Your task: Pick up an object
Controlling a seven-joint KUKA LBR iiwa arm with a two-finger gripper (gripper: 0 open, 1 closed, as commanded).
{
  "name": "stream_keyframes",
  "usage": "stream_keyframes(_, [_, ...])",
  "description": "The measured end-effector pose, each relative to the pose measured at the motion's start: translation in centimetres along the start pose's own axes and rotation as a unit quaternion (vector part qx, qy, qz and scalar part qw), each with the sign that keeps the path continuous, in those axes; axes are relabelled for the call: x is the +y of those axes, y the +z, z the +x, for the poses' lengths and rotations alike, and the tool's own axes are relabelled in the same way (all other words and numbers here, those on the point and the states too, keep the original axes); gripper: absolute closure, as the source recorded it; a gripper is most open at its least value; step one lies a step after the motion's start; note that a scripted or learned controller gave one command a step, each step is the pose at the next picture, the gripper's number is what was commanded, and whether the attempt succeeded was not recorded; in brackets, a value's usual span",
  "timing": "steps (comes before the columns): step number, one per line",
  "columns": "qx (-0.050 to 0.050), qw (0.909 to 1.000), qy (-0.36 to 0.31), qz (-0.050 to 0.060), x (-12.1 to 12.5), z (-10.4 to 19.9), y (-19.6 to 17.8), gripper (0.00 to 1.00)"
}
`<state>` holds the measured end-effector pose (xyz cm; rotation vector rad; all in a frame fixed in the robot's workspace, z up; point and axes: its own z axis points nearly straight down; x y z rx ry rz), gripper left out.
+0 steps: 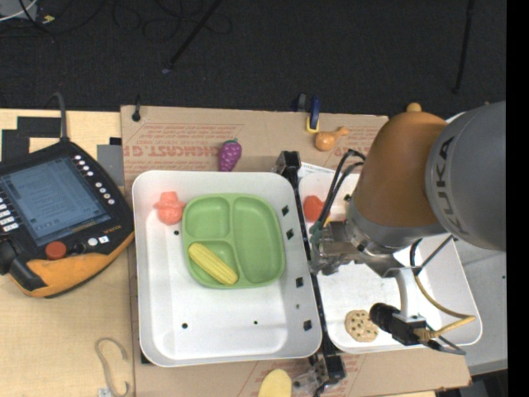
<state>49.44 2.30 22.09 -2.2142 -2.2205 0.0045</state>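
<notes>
Your arm (430, 180) hangs over the right bin (463, 304), its bulk masking the jaws, so whether they are wide or narrow cannot be told. Candidates there: a cookie (359, 325) near the front edge and a red piece (313, 208) against the divider. Descend squarely over the cookie, clear of the bin wall. The left bin (215, 329) holds a green divided plate (252, 234) carrying a corn cob (212, 264), with a pink item (169, 208) just beside the plate.
</notes>
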Motion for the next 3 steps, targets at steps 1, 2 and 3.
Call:
stream_keyframes(1, [0.0, 1.0, 0.001, -0.001, -1.7, 1.8, -1.6, 1.0])
stream_keyframes(2, [-0.001, 1.0, 0.002, -0.001, -1.5, 2.6, -1.3, 1.0])
stream_keyframes(3, [-0.001, 1.0, 0.001, 0.0, -1.9, 2.4, 0.3, 1.0])
